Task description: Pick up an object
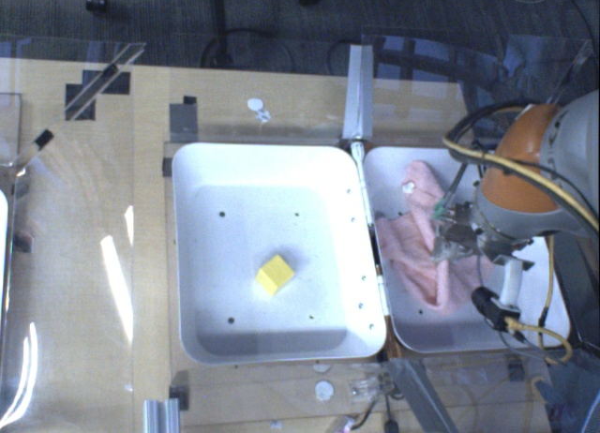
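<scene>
The pincer (448, 234) is hanging over the pink cloth (420, 239) in the right bin (398, 323), near the bench's right edge; its state I cannot tell. Judging best: dropping straight down, pinching a raised fold

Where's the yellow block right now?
In the camera view the yellow block lies alone near the middle of the left bin, a bit toward its near edge. The pink cloth and the gripper are over in the right bin.
</scene>
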You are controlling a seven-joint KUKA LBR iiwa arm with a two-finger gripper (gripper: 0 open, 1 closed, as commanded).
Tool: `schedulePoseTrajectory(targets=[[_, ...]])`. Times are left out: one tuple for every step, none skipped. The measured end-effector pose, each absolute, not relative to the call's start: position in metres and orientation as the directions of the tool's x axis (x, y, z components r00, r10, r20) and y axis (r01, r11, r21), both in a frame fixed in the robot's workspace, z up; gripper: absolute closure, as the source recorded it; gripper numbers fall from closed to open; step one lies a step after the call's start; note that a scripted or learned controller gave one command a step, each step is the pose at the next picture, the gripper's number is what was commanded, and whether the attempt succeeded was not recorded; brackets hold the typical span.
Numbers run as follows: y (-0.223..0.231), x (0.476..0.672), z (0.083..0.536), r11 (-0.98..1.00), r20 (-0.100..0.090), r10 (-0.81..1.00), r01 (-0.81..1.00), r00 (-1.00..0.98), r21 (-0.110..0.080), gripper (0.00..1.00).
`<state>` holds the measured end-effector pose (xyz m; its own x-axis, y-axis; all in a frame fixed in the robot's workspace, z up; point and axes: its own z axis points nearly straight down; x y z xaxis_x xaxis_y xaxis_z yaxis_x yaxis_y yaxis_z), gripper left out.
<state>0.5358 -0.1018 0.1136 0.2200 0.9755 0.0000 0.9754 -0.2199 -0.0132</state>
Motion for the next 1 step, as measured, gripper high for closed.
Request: schedulePoseTrajectory(targets=[[-0.0596, 0.4965, 0.1809, -0.053, 0.001, 0.999, 0.999, 0.053, -0.006, 1.00]])
